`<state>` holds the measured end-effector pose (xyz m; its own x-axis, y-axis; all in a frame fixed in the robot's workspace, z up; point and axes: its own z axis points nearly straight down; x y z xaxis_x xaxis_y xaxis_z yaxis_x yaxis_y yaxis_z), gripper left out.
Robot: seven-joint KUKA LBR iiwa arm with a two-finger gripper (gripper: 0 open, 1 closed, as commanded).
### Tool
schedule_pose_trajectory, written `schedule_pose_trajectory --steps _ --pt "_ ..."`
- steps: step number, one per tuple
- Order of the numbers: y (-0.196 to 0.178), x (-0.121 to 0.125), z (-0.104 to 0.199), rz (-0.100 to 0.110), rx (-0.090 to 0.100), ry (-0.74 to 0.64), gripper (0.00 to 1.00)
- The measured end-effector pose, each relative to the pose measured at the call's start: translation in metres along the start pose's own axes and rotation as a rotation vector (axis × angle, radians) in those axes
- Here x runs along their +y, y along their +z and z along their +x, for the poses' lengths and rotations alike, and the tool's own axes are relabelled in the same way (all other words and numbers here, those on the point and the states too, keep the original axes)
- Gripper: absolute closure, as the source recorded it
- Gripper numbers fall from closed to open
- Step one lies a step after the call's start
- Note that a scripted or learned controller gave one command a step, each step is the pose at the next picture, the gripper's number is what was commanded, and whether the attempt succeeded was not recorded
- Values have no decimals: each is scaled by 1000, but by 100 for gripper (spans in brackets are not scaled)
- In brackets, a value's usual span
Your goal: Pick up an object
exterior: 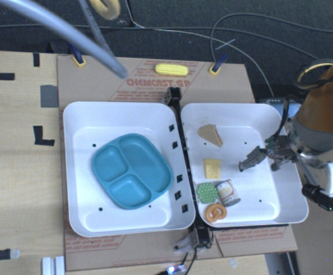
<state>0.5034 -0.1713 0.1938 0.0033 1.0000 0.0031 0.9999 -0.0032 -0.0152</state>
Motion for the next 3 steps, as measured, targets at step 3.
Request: schedule_pose_trajectory --steps 3 --pt "94 11 9 -8 -2 -5 0"
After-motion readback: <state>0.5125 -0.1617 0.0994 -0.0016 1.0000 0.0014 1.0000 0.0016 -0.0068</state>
